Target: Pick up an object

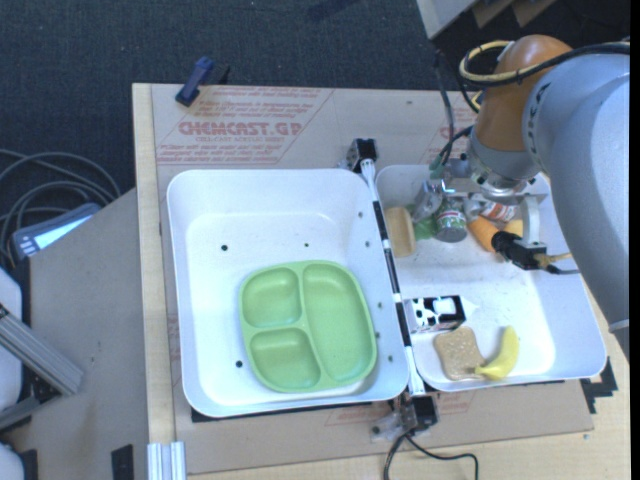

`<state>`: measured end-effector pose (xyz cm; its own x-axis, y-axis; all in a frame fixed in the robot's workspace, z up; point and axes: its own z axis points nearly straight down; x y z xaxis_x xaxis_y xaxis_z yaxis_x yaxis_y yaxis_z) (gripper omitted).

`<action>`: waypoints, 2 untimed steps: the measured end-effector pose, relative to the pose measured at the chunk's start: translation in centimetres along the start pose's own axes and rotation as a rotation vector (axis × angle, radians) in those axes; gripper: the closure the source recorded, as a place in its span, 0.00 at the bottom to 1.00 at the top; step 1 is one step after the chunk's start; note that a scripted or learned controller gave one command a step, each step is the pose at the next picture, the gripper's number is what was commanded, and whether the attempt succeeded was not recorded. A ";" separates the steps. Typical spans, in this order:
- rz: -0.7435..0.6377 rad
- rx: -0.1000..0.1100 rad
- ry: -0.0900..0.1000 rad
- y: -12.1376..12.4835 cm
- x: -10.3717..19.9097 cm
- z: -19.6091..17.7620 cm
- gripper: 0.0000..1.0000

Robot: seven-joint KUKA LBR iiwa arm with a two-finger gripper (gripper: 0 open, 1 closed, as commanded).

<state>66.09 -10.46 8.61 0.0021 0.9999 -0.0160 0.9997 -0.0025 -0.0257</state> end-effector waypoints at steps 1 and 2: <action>-0.002 -0.027 0.013 0.6 1.1 -0.1 0.00; -0.003 -0.028 0.015 0.6 0.6 0.0 0.00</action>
<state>66.72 -9.89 8.61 -0.0009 1.0000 -0.0009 1.0000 0.0009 0.0020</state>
